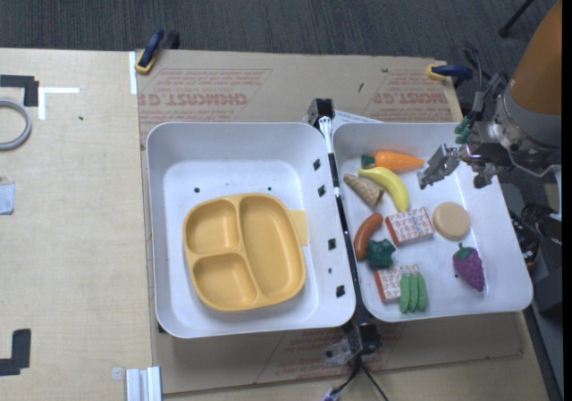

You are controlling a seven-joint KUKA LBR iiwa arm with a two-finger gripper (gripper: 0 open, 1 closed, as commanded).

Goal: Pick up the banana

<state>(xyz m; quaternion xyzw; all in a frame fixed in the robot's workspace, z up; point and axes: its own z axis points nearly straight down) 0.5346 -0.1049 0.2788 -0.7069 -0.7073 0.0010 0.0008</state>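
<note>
The yellow banana [390,186] lies in the right bin [500,296], in its upper left part, curving from upper left to lower right. An orange carrot [398,159] sits just behind it and a brown bread piece [364,189] touches its left side. My gripper [459,171] hangs over the bin's upper right area, to the right of the banana and apart from it. Its fingers [439,167] stand open with nothing between them.
The right bin also holds a red sausage [366,234], broccoli [381,253], two red-and-white boxes [409,227], a tan bun [451,221], purple grapes [468,267] and green beans [412,292]. A yellow divided plate [243,252] lies in the left bin [170,212].
</note>
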